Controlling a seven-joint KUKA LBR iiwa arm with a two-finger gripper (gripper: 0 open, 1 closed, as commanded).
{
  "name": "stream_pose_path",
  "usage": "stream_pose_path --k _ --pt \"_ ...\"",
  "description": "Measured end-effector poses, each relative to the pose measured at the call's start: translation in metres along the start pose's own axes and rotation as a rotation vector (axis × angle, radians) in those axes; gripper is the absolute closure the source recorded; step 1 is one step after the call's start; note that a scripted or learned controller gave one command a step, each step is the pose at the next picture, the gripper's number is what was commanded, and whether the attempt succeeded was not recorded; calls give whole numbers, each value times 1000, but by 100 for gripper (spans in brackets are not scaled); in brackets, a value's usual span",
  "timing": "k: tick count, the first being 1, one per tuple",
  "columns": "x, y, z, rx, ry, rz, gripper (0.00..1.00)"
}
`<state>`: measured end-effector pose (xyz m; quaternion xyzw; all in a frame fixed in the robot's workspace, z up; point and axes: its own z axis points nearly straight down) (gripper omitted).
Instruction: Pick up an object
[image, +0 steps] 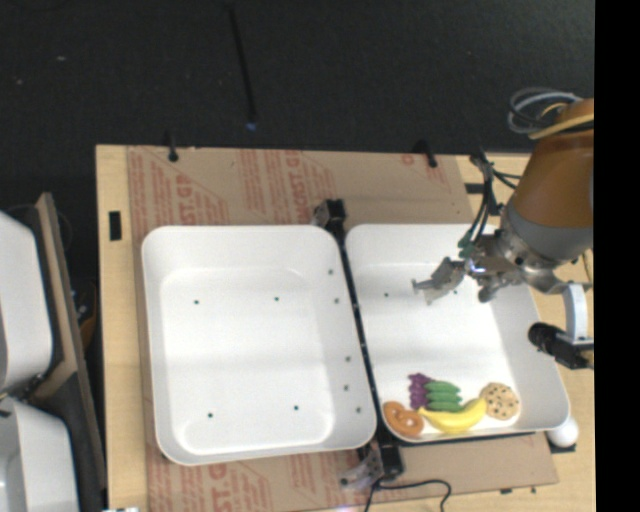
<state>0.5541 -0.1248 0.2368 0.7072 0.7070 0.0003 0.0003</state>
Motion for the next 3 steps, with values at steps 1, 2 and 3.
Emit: stream_pose_path --k 1,2,3 --pt "-7 -8 50 5 0 1 0" --pt "0 -14 108 5 1 0 0" --pt "-1 -15 137 3 0 0 0"
